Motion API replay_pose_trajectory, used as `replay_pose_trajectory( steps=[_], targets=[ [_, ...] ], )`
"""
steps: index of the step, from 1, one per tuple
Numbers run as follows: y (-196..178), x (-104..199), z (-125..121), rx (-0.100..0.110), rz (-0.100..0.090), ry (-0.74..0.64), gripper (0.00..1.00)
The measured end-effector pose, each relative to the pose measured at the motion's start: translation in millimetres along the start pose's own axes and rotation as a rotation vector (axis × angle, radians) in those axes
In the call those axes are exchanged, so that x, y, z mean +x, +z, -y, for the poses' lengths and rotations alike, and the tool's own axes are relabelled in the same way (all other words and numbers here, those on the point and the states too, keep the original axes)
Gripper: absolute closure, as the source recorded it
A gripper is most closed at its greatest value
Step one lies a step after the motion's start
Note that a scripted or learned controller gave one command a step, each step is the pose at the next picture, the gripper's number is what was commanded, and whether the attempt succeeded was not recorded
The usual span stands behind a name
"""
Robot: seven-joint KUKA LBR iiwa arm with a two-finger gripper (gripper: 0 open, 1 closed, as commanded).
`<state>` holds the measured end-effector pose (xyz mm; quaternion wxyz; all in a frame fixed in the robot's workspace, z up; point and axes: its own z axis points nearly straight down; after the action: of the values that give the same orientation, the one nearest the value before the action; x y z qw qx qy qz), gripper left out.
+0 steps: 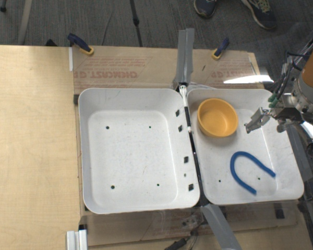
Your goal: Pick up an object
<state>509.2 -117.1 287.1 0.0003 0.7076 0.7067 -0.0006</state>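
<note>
The gripper point(268, 120) hangs over the right bin point(287, 189) near its right side, with its two fingers apart and nothing between them; one finger point(254, 122) points left toward the yellow bowl point(217, 117). That bowl sits upright in the bin's upper left part, close to the fingertip but not touching it. A blue curved tube point(249, 170), bent like a horseshoe, lies on the bin floor below the gripper. The left bin point(133, 150) adjoins across the centre divider. The arm point(308, 79) enters from the right
</note>
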Motion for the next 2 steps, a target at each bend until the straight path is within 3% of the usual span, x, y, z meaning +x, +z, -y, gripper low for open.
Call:
replay_pose_trajectory(
  steps=[1,2],
  targets=[
    [15.2,-18.3,-66.1,0.002,0.000,0.136,0.00],
    [70.1,-65.6,-135.5,0.002,0.001,0.075,0.00]
  ],
)
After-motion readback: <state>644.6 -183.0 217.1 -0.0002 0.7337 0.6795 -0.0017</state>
